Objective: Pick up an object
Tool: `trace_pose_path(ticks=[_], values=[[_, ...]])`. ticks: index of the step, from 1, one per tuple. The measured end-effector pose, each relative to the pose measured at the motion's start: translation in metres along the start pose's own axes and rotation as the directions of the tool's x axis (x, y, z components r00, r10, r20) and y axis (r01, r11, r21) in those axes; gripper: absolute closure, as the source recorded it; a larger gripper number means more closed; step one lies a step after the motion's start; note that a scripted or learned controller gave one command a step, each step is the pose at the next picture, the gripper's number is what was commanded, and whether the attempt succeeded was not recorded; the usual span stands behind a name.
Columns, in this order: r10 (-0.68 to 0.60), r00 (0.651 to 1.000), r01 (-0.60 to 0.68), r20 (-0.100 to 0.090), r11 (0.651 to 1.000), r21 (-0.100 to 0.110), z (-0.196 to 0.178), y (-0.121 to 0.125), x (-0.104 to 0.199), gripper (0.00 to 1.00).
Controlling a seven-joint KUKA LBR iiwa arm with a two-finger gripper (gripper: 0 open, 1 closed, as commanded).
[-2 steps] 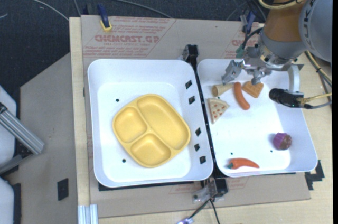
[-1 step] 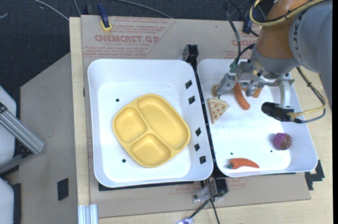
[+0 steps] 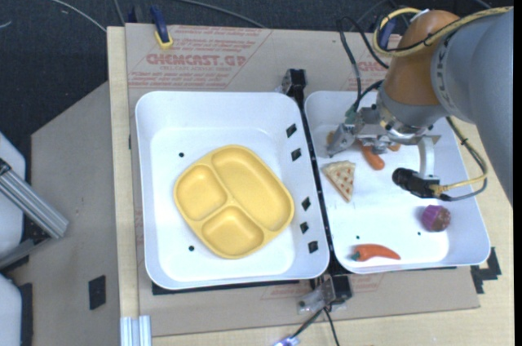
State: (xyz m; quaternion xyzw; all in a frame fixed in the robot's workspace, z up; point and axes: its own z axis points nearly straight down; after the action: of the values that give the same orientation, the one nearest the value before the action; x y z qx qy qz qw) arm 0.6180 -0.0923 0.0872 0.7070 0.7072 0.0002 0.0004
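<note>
Bench w/ 2 bins, gripper (image 3: 364,142) over carrot (image 3: 373,159), R bin (image 3: 466,248)

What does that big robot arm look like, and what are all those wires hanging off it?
The arm is a thick, rounded grey tube with an orange band just above the wrist. Below that sits a small metal gripper of silvery brackets. A yellow cable loops near the orange band, and thin black cables run down beside the wrist, one passing a black, plug-like piece.
</note>
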Motion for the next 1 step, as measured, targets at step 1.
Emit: trace_pose_path(ticks=[1], values=[[0.001,1.000,-0.001,0.000,1.000,-0.006,-0.0133,0.0017,0.0000,1.00]])
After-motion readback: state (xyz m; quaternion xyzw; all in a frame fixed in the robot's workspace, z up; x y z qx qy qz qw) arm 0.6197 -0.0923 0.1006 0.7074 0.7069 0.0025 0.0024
